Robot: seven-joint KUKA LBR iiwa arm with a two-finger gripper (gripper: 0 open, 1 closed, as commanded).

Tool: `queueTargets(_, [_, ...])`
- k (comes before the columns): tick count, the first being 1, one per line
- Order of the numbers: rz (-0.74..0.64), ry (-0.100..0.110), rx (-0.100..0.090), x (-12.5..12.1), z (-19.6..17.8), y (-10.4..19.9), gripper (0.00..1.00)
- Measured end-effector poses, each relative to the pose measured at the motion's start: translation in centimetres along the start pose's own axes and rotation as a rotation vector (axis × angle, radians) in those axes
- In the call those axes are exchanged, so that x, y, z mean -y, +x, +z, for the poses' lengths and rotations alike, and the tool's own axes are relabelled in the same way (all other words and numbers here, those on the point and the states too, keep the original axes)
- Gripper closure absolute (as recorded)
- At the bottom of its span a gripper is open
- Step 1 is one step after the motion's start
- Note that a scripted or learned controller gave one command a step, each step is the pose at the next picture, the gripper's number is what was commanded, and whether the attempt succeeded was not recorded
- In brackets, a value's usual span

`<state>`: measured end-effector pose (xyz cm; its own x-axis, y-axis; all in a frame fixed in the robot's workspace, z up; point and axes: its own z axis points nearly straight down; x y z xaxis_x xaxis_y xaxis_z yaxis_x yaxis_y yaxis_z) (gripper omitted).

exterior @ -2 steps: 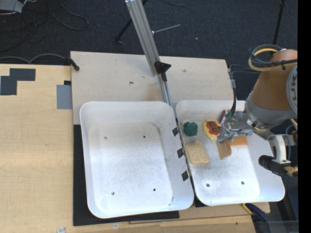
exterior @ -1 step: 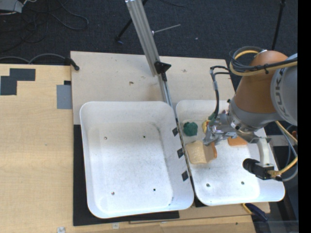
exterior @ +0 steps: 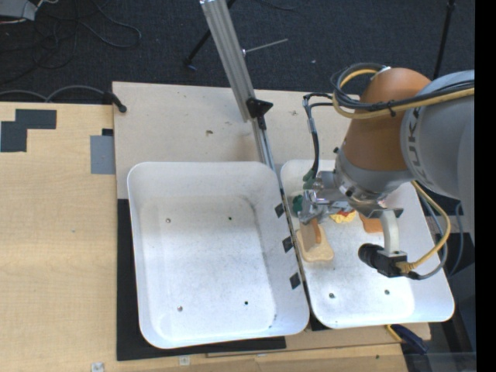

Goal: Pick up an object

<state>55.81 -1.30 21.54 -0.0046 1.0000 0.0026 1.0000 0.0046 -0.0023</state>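
Closest of all is the grey robot arm with an orange band, which comes in from the right and bends down over the table. Two shallow white plastic bins sit side by side on the table.

In the camera view, the big left bin has just a few tiny dark dots on its floor. The smaller right bin is where the things are. The metal gripper is down low by that bin's left wall. Right under it, touching or almost touching, lies a tan chunky block that looks a bit like bread. I cannot tell if the gripper is open or closed, because its parts are small and packed together. A little yellow piece and a little orange piece lie just beside the gripper, on its right. A long silver metal rail leans up behind the bins.

I think the arm is at the grabbing step, and the tan chunky block is the thing it wants. Nothing looks lifted yet. Next it needs a good squeeze on the block, then a slow pull straight up, keeping away from the bin wall close by. No words or brand names can be read anywhere.
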Motion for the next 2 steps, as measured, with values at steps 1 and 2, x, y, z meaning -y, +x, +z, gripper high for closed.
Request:
queueTargets(1, [0.002, 0.002, 0.001, 0.2, -0.4, 4.3, 1.00])
queueTargets(2, [0.001, -0.001, 0.002, -0.9, -1.5, 9.6, 1.00])
